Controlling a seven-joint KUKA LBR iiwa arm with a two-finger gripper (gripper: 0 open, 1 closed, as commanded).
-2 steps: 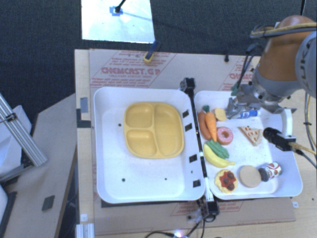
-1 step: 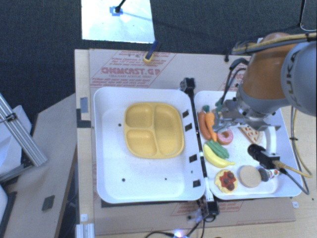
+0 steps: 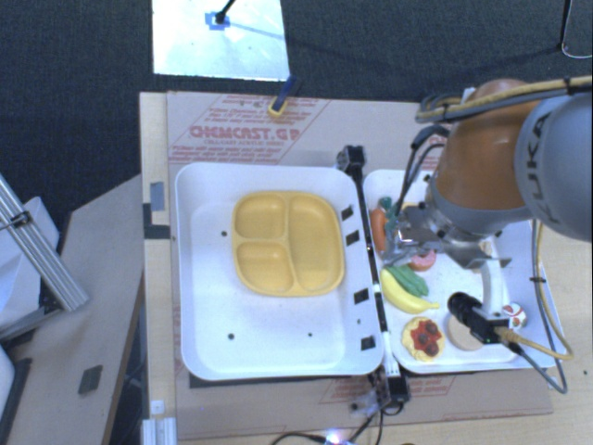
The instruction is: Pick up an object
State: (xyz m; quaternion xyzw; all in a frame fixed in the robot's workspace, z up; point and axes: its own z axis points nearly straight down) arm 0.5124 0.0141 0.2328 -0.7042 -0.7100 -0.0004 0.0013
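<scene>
The gripper (image 3: 400, 237) hangs low over the carrot (image 3: 378, 224) in the right bin (image 3: 528, 355), presumably lining up a grab; whether its fingers are open, I cannot tell.

The scene is viewed from a single fixed camera set above the bench (image 3: 232, 123), looking down at a slant. Both white bins are taken in: the left bin (image 3: 199, 341) lies at the centre of the frame, the right bin (image 3: 384, 185) at centre right. The arm (image 3: 500, 156) is seen entering from the right edge, and much of the right bin is covered by it. Dark floor is seen across the top of the frame. The camera is set at a moderate height, perhaps tilted slightly, since the bench edges run a little askew.
</scene>
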